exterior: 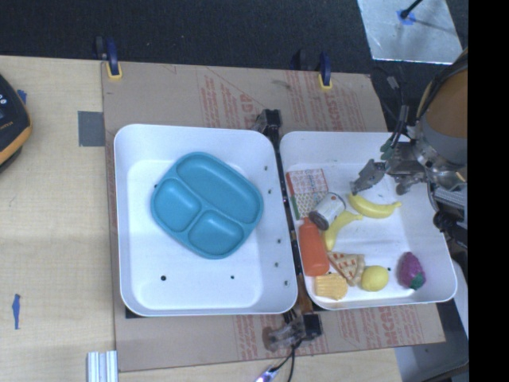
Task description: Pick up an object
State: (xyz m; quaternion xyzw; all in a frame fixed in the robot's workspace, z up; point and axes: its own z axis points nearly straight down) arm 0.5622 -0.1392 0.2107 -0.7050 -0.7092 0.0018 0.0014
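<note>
Side by side on the cardboard-covered bench (199,94) sit two shallow white bins with rounded corners. Alone in the left bin (135,285) lies a blue plate (207,204), smooth plastic, rounded, split into three compartments and turned at a slant.

Everything else is in the right bin (429,293). A printed card (306,191) lies flat at its far left. Just right of the card, a small grey can (326,211) lies on its side, touching a yellow banana (374,207) that curves toward the right; a second yellow piece pokes out beneath the can. Along the left wall lies an orange carrot-like stick (312,247), smooth and blunt-ended. Nearer, a waffle-textured wedge (347,264) and a tan slice (331,287) lie together, with a round lemon (374,278) just right of them and a bumpy purple bunch of grapes (410,270) further right, apart from the rest.

The gripper (384,178) hangs over the far part of the right bin, just above the banana, its two dark metal fingers spread apart with nothing between them. The arm reaches in from the right.
</note>
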